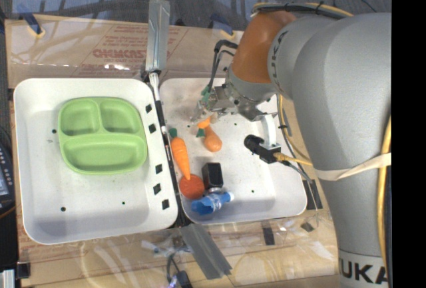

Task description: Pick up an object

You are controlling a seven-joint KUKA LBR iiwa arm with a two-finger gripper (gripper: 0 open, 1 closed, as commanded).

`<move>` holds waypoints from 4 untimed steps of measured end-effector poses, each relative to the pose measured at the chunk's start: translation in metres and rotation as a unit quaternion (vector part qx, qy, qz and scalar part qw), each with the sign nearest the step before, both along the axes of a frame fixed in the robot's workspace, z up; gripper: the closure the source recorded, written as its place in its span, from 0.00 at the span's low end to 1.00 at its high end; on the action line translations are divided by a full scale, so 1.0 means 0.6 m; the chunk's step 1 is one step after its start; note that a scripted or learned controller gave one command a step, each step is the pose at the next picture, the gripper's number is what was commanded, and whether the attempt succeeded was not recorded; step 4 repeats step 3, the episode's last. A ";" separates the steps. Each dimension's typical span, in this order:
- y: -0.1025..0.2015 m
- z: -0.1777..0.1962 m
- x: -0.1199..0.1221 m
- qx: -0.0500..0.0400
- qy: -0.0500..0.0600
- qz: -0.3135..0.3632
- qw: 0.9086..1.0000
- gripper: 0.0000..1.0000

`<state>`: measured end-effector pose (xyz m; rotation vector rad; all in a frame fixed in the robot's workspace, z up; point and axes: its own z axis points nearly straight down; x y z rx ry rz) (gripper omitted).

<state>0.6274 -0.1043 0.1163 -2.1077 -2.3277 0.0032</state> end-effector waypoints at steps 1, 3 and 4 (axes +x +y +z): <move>0.000 0.000 0.000 0.000 0.000 0.000 1.000 0.00; 0.008 -0.023 -0.059 -0.001 0.000 -0.048 0.999 1.00; 0.008 -0.023 -0.059 -0.001 0.000 -0.048 0.999 1.00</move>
